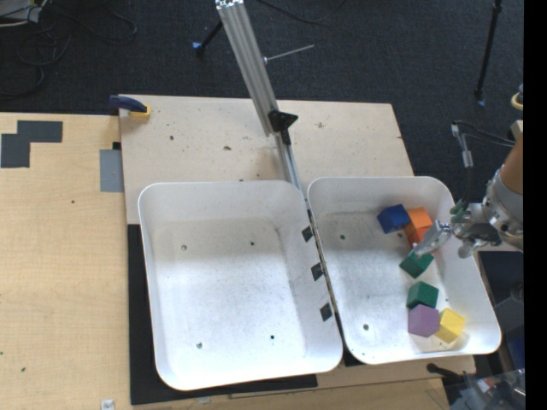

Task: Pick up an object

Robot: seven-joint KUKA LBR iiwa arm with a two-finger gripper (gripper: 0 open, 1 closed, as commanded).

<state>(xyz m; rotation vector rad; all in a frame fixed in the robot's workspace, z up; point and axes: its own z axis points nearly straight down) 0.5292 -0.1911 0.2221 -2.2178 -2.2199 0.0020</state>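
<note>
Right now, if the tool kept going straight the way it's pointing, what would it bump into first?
Most likely the upper green block, just beyond the tool, which points down-left from the right bin's edge. Depth is hard to judge.

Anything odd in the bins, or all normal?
Nothing spilled or damaged. All six blocks sit crowded in the right bin toward its right wall: blue, orange, two green, purple, yellow. The claw is by the orange one.

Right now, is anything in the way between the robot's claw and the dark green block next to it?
Nothing visible. The gripper reaches over the right bin's rim, its tip right beside the upper green block. The orange block and blue block sit off to the side.
</note>
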